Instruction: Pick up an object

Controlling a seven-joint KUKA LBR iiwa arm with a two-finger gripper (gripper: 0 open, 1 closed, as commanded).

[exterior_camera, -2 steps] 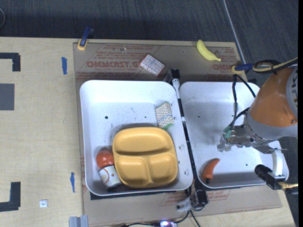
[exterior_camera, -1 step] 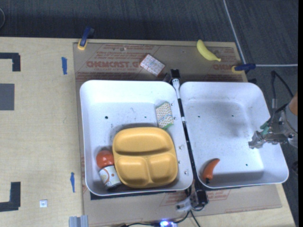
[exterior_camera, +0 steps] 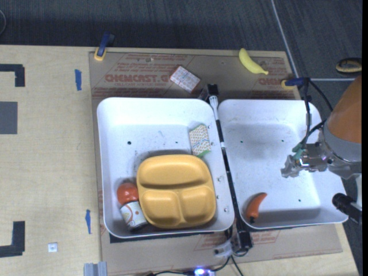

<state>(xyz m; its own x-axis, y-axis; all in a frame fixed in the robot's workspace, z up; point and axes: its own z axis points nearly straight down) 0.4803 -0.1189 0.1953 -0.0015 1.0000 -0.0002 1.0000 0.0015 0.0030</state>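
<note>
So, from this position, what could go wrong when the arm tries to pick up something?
The end effector hovers over a bare patch of the right bin, so closing there would likely catch nothing.

The nearest item, the orange carrot-like toy, lies against the bin's front wall; the wall may block a finger.

In the left bin, the yellow tray looks wide and crowds the small jar, so a grasp there may slip.

Orange carrot-like object [exterior_camera: 255, 204] lies tilted at right bin's [exterior_camera: 270, 117] front-left corner.
</note>
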